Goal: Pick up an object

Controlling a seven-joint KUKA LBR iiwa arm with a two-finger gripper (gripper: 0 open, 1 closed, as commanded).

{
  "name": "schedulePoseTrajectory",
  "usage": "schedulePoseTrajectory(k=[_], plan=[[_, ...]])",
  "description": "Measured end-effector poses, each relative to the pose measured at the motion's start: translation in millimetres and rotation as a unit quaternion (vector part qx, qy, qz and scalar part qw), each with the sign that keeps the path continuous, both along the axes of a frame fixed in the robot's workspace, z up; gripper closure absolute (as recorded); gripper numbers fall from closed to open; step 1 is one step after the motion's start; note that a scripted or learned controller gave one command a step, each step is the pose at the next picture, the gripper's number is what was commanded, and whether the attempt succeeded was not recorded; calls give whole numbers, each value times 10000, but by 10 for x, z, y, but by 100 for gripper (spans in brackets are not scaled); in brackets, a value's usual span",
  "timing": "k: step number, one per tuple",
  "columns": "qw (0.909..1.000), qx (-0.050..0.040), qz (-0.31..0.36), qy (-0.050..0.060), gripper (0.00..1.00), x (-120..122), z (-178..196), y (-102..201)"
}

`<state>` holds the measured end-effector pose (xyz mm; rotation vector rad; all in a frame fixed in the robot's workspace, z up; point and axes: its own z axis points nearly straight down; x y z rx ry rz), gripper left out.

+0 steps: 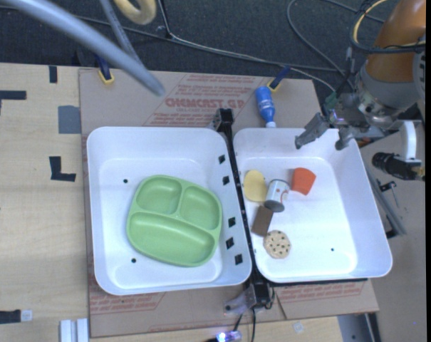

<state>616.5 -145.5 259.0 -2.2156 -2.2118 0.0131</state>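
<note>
My tool (326, 137) hangs spread above the right bin (357, 191); I should centre over the orange cup (304, 179) before descending.

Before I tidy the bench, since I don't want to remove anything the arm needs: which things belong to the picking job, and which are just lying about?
Job:
end effector, open over the right white bin
orange block
pale yellow piece
silver can
brown bar
round cookie
green divided plate

Lying about:
blue clamp
black cables
</note>
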Motion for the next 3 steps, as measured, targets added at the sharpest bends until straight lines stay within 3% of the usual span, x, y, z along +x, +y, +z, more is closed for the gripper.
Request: schedulePoseTrajectory(k=[1, 3], plan=[[10000, -9, 19, -61, 0, 22, 75, 5], [10000, -8, 16, -33, 0, -110, -930, 17]])
